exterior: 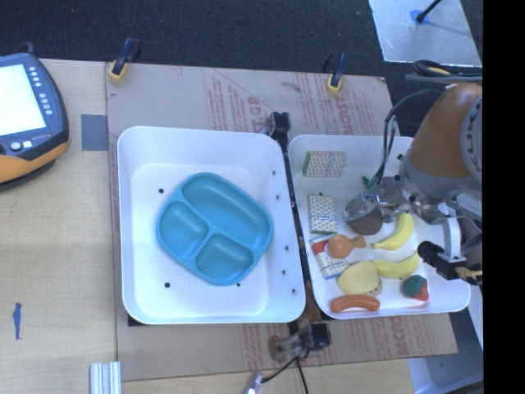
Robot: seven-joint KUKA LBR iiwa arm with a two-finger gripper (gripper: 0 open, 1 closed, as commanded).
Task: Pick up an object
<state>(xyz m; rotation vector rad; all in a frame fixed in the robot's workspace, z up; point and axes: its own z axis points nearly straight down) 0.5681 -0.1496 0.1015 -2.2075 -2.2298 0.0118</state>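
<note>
Over the middle of the right bin (pixel 316 150) the gripper (pixel 367 214) hangs, finger state impossible to tell, with a banana (pixel 398 233) just toward the bin's right edge, lying diagonally.

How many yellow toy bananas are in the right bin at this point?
2. One yellow toy banana lies just under the gripper, near the middle of the right white bin. The other yellow toy banana lies below it, beside the strawberry. The arm may hide more.
</note>
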